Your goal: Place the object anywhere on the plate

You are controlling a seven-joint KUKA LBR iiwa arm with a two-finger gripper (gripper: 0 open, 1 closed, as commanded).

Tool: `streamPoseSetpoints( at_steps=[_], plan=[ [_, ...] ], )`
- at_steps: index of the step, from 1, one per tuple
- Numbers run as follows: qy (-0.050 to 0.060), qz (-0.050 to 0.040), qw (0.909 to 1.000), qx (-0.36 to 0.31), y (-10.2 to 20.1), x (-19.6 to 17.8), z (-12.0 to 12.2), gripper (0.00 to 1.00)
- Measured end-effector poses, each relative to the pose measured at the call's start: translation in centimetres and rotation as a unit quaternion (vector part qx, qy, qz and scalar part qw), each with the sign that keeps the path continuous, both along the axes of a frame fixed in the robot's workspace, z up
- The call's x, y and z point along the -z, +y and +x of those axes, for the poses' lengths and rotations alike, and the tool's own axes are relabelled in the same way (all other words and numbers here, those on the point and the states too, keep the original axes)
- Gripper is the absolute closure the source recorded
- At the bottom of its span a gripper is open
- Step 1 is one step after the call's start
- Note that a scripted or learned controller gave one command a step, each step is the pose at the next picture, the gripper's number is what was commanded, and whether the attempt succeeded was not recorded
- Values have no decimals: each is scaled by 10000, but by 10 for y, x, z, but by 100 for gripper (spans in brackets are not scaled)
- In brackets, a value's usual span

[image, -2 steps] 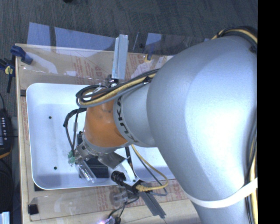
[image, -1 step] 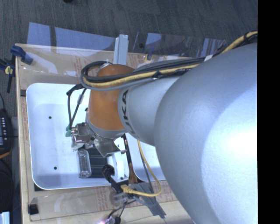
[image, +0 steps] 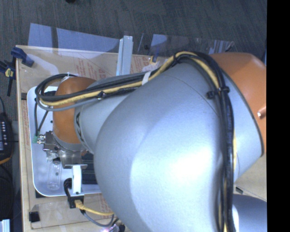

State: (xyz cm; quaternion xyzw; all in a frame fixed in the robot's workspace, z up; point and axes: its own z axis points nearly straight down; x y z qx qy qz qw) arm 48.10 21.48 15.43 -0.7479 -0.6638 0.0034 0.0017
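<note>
Dark carpeted floor (image: 68,13) surrounds a plywood counter (image: 97,68) with a blue clamp (image: 20,56) at its far left corner and a metal post (image: 125,52) at its back edge.

Camera view: the grey arm (image: 172,149) covers most of the counter. Its orange band (image: 68,113) sits over the left white bin (image: 31,149), and a black and yellow cable bundle (image: 113,87) runs along it. The gripper (image: 56,158) hangs low inside that bin. Whether it is open or closed on anything cannot be told, as the wrist hardware hides it. A pale translucent shape (image: 52,176) lies just below the gripper on the bin floor; its identity is unclear.

Progress: neither the object nor the plate can be identified, so the object's location cannot be stated. No placement can be confirmed, and in the inspector's judgement the task remains open.

Markings: faint red print on the counter near the post is illegible. No brand is readable.
</note>
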Motion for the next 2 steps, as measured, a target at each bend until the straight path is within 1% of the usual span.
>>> streamPoseSetpoints(
  at_steps=[1, 2],
  plan=[
    [-19, 9, 9943, 1070, -53, -68, 8, 100],
    [-14, 6, 9989, 469, -10, -131, 15, 100]
  ],
)
